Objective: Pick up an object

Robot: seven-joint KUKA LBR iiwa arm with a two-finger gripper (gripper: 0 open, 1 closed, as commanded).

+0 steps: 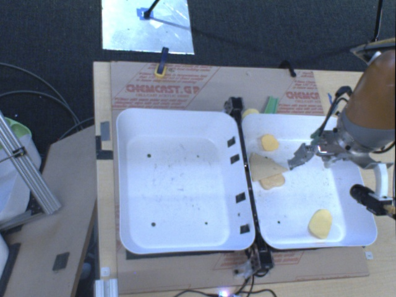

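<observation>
Two white bins sit side by side on the table. The left bin (179,178) has only a few dark specks on its floor. The right bin (346,228) carries the loose things.

A small round yellow piece (269,143) lies near the right bin's far edge, toward its left wall. Nearer the middle of that left wall a tan wedge (265,166) lies flat, and an orange-yellow lump (273,181) touches its near side. A larger yellow oval (320,223) rests near the bin's near edge, right of centre — well apart from the others. Another yellow bit (250,112) sits just outside the far left corner of the right bin, beside a green strip (270,104) on the table.

The arm (371,104) comes in over the right bin's right edge. Its tool (299,158) hangs above the bin floor just right of the wedge, pointing left toward it (whether it touches the wedge I cannot tell). The fingers read as one grey blur, so whether the tool is wide or narrow I cannot tell; nothing can be made out between them.
</observation>
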